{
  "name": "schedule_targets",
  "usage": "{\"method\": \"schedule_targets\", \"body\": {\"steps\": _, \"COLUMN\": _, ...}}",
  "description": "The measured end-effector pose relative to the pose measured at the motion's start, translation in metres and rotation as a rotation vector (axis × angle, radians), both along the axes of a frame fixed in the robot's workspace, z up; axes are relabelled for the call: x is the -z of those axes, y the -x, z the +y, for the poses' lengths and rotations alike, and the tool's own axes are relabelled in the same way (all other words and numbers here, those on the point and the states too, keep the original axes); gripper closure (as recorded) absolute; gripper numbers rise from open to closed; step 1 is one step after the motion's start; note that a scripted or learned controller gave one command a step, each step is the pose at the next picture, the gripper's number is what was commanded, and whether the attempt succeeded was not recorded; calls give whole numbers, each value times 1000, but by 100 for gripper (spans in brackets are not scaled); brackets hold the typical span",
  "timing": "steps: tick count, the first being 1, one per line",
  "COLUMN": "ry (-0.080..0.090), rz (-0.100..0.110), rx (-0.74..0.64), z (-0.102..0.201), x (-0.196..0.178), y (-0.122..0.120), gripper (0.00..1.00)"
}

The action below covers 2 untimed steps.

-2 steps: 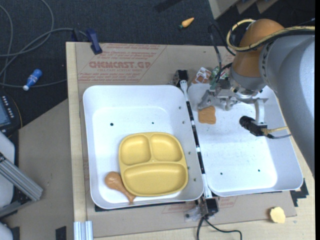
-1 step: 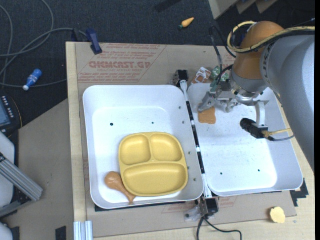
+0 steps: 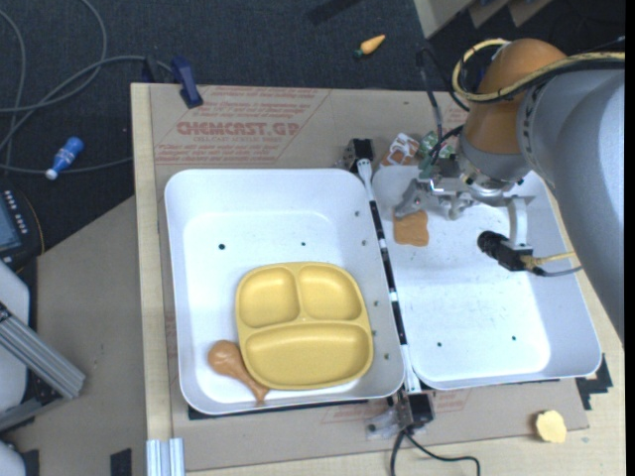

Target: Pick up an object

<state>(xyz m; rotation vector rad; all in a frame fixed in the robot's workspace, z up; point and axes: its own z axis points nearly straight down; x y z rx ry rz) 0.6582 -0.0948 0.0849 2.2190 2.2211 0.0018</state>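
Camera view is showing the gripper (image 3: 425,202) hanging over the right bin (image 3: 476,335), upper right of frame; whether it is gripping, I cannot tell; a tan block (image 3: 411,229) is lying just below it, near the bin's upper left corner; a yellow tray (image 3: 301,323) is sitting in the left bin (image 3: 198,266).

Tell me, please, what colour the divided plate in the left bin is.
Yellow; the divided plate shows in the camera view.
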Motion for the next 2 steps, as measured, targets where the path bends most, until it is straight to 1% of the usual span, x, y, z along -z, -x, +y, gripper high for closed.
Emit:
{"method": "schedule_targets", "body": {"steps": 1, "ry": 0, "rz": 4, "rx": 1, "z": 0, "x": 0, "y": 7, "gripper": 0}}
{"method": "schedule_targets", "body": {"steps": 2, "ry": 0, "rz": -1, "rx": -1, "z": -1, "x": 0, "y": -2, "gripper": 0}}
